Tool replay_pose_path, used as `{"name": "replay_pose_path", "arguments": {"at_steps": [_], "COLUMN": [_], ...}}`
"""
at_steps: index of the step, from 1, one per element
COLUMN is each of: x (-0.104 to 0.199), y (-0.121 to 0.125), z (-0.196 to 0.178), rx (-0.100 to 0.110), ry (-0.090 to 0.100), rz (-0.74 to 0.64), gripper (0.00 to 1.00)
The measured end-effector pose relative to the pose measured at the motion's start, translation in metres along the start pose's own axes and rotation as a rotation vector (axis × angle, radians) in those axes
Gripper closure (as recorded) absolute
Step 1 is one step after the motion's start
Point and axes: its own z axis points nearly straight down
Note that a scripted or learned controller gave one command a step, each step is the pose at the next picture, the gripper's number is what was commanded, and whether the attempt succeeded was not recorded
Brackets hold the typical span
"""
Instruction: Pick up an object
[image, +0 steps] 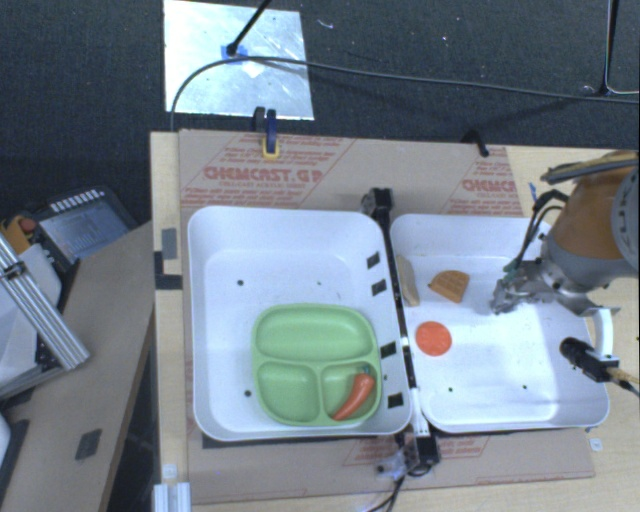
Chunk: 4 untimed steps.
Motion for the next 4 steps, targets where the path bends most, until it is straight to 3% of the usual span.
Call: {"name": "replay_pose_path", "arguments": {"at_steps": [3, 4], "x": [-0.011, 0.046], "y": [0.007, 0.015], "z": [-0.138, -0.147], "rx": [-0.003, 0.000], "ry": [-0.001, 0.003], "rz": [-0.001, -0.006], "gripper": [1.00, 1.00]}}
